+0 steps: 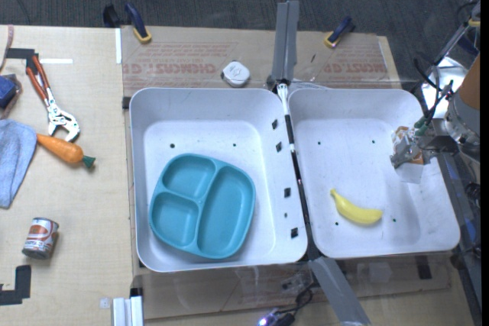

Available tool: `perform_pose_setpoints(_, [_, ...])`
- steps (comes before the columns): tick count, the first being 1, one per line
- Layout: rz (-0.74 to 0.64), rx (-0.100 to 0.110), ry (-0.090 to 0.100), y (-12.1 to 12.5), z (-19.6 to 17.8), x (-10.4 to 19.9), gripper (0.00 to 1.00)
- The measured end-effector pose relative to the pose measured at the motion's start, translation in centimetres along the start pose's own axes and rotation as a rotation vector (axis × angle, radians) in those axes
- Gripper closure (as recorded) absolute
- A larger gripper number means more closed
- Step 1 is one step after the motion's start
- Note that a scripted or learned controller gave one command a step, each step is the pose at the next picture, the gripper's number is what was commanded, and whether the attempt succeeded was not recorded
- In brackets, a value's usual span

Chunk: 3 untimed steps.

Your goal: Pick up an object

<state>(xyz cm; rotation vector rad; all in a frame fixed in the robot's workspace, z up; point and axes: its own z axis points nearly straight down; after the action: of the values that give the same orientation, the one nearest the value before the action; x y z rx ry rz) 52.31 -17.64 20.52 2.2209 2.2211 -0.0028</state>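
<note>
A yellow banana [356, 210] lies in the right bin [344, 114], toward its front middle. A teal divided plate [202, 204] rests in the left bin [199, 107], near its front. My gripper [406, 152] hangs low over the right side of the right bin, up and to the right of the banana and apart from it. A small tan and orange shape [403, 138] shows at the gripper's tip. It is too small and blurred to tell what it is or whether it is held.
On the bench left of the bins lie a carrot [61, 150], red-handled pliers [47, 101], a blue cloth [11, 160] and a small can [40, 237]. A white round object [236, 73] sits behind the bins. A grey post [286, 34] stands at the divider.
</note>
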Motion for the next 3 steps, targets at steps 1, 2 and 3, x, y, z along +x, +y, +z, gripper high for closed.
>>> perform_pose_setpoints(1, [-0.042, 0.001, 0.0, 1.7, 0.4, -4.3, 1.0])
perform_pose_setpoints(2, [-0.043, 0.0, 0.0, 1.7, 0.3, -4.3, 0.0])
perform_pose_setpoints(3, [-0.025, -0.004, 0.012, 6.4, 11.2, -3.6, 0.0])
